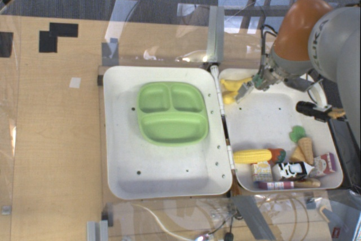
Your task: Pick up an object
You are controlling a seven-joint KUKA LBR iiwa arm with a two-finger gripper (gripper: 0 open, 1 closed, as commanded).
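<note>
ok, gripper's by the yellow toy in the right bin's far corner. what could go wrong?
1. The yellow toy lies tight in the corner of the right bin; the gripper beside it may strike the wall instead of straddling it.
2. Coming in at a slant, it could shove the toy along the wall.
3. The corn sits packed among small toys at the near edge; a retry there might snag two.

Right bin [271, 121] centre open; toys [285, 169] crowd near edge, banana [229, 87] blocks far-left corner.
</note>
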